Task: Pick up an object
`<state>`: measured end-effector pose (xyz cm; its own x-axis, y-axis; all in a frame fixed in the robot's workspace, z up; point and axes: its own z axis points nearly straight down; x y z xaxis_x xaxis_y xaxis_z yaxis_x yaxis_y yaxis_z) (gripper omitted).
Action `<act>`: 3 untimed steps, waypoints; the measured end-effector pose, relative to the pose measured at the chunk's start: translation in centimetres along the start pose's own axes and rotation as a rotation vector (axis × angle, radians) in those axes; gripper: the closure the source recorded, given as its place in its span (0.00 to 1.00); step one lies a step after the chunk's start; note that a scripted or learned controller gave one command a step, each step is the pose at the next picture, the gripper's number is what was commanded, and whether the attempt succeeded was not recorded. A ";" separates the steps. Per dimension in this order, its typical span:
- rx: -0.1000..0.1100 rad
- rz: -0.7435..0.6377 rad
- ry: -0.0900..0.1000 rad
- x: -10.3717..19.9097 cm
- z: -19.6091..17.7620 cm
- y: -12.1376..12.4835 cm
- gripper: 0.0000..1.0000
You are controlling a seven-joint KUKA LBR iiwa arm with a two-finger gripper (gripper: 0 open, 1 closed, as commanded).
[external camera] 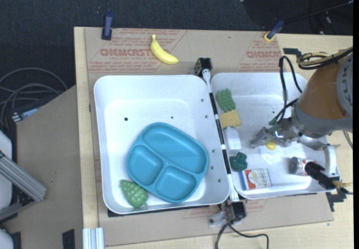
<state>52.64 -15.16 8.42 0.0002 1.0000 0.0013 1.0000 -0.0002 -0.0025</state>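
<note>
A small yellow rounded object lay in the right-hand white bin, mid-right of frame, between the spread fingers of the grey two-finger gripper, apparently lowered there to pinch it.

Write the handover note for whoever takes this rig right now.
Tool: low in the right bin, over a small yellow piece; grip state unclear.
Right bin also holds a sponge, green toy, small box and tube.
Left bin: blue tray, green toy at the front. Banana lies on the bench behind.
Done: nothing visibly lifted. Left: grasp and lift one object.
</note>
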 end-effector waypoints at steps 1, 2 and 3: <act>-0.003 0.000 -0.002 -1.3 0.0 0.0 0.00; -0.001 0.001 0.000 -2.0 0.0 -2.4 0.00; -0.004 -0.002 -0.001 -0.8 -0.1 7.6 0.00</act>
<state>60.26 -15.99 8.51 -0.0018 1.0000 -0.0001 1.0000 0.0018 0.0019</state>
